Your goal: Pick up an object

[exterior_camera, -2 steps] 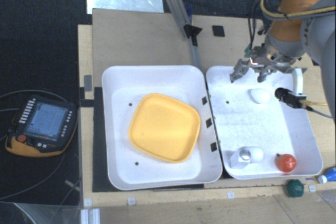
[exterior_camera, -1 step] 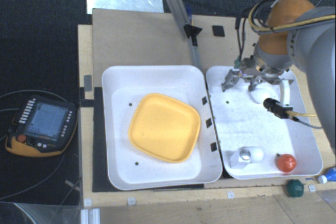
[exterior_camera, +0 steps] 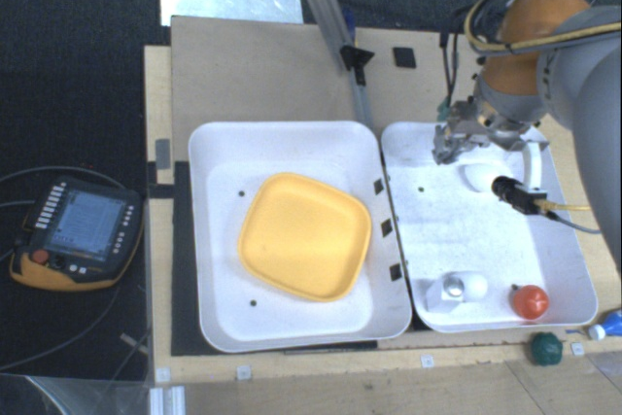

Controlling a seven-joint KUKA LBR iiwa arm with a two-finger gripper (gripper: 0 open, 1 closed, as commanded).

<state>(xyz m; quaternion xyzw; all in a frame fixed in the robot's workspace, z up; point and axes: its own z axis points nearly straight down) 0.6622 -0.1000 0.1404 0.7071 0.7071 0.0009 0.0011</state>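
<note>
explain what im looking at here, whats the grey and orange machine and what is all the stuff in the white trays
It is a robot arm, filmed by one fixed camera looking down at a slant; the arm reaches in from the right. At its tip is a pincer for grabbing things, hanging over the far end of the right tray. I cannot tell if it holds anything. The left tray contains a yellow square plate. The right tray has a red ball, a small silver and white object and a pale white object near the pincer. A green ball lies on the bench outside the trays. The handheld controller sits on the floor at left.
</note>
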